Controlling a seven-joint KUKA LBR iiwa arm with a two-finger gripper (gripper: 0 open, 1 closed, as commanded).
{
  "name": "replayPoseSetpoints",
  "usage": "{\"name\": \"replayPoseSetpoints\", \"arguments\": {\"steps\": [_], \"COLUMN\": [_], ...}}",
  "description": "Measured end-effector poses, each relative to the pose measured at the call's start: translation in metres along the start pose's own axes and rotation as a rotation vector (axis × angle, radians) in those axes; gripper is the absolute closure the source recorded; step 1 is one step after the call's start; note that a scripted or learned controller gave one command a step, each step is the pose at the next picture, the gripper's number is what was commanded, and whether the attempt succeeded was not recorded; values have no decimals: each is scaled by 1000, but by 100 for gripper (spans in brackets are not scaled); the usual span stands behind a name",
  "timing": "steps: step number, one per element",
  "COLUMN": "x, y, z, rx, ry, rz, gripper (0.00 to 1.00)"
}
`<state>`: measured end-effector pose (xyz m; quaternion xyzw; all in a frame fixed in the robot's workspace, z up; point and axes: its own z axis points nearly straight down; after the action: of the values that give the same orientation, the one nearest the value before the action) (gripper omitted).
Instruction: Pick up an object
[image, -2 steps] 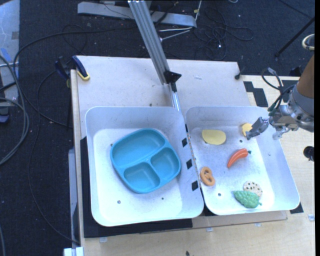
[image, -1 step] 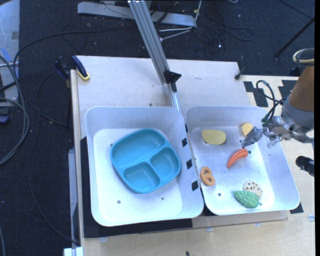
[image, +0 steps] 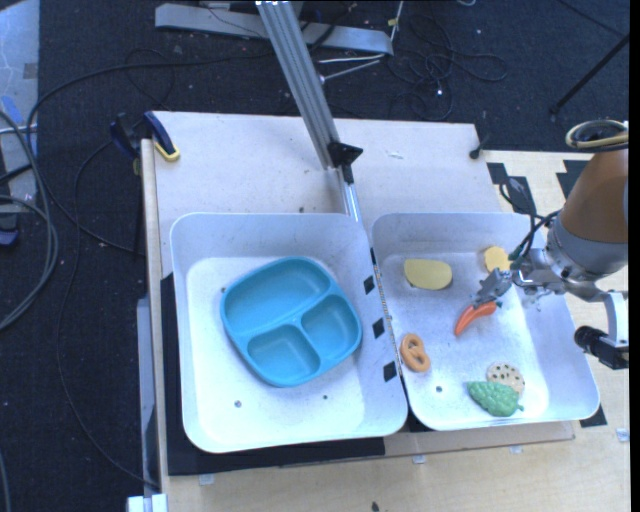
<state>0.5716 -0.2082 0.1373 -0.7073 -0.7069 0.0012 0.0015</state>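
Observation:
The right bin (image: 560, 350) holds several toy foods. An orange-red carrot (image: 474, 318) lies tilted near the bin's middle. My gripper (image: 492, 291) reaches in from the right and sits right at the carrot's upper end, touching or just above it. A yellow oval piece (image: 427, 273) lies to the gripper's left. Just behind the gripper rests a small yellow block (image: 495, 259). A brown pretzel (image: 414, 352) sits near the bin's left wall. Towards the front edge, a speckled cookie (image: 506, 377) rests against a green leafy piece (image: 494, 398).
A blue divided plate (image: 290, 320) lies in the left bin (image: 200, 290). A slanted metal pole (image: 305, 85) rises from behind where the two bins meet. The arm's grey wrist with its orange band (image: 600, 215) hangs over the right bin's right rim.

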Motion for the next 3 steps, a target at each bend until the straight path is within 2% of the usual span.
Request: {"name": "replayPoseSetpoints", "arguments": {"steps": [1, 2, 3], "x": [0, 0, 2], "y": [1, 10, 8], "z": [-13, -60, -103], "rx": [-6, -10, -10], "ry": [-2, -3, -3], "rz": [-1, -3, -3], "gripper": [100, 100, 100]}}
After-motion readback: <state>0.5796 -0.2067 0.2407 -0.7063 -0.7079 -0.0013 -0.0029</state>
